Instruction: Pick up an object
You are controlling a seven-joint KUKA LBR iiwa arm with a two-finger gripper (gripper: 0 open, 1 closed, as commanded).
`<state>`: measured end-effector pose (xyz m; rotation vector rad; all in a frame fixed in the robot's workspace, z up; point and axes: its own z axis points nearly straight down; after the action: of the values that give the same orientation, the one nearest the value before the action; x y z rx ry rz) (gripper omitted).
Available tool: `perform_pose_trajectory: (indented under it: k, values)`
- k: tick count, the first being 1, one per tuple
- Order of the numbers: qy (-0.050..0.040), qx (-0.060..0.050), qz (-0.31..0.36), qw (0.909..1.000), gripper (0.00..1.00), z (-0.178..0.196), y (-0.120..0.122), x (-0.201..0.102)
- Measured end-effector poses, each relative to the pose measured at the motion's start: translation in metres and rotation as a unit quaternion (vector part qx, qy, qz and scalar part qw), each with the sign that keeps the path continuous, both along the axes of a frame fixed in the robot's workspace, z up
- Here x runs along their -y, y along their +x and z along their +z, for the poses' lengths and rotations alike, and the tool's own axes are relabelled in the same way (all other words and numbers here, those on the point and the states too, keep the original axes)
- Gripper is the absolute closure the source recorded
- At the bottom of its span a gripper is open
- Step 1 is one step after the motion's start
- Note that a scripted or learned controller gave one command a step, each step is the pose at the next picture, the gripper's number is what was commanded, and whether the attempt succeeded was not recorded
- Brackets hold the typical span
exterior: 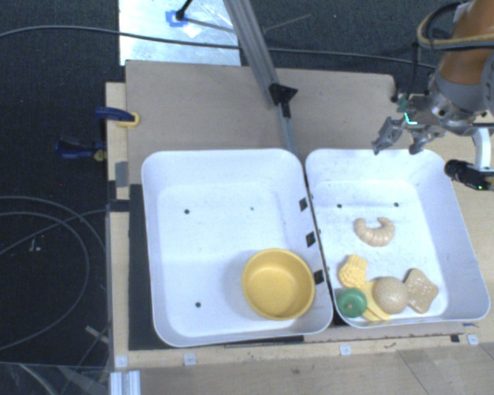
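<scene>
**Approach stage: gripper high at the far rim, nothing yet taken**

Camera view: The grey arm with its orange band reaches in from the right, and its two-finger gripper (403,138) hangs above the far edge of the right-hand shallow white bin (457,220). The two dark fingers are spread apart, with a plain gap between them and nothing in it. So the pick has not started; this looks like the approach stage, with the tool still well apart from every candidate.

The things to choose from lie toward the near side of that same bin. A tan, curved croissant-shaped toy (374,231) sits alone near the middle of the bin floor. Closer to the near rim is a cluster: a yellow waffle-patterned piece (353,270), a small green round piece (351,304) just beside it, a beige rounded bun-like toy (389,294), and a brown cracker-shaped piece (421,290) touching the bun. In the left-hand white bin (173,179) a yellow plastic bowl (278,283) rests near the front.

By my judgement, the croissant is the easiest target, since it stands clear of its neighbours. The next move calls for travel toward the near side, centring over it, then a straight descent with the fingers straddling its narrow width before closing. The clustered pieces risk a nudge or a double catch.
</scene>
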<state>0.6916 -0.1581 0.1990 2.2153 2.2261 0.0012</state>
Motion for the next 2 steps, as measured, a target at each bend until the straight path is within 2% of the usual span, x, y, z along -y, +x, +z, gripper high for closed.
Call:
perform_pose_trajectory:
  k: [1, 2]
  values:
    - [-0.0001, 0.001, 0.000, 1.0000, 0.00, 0.001, 0.000, 0.000]
    - [0.0000, -0.002, 0.000, 1.0000, 0.00, -0.057, -0.007, -0.006]
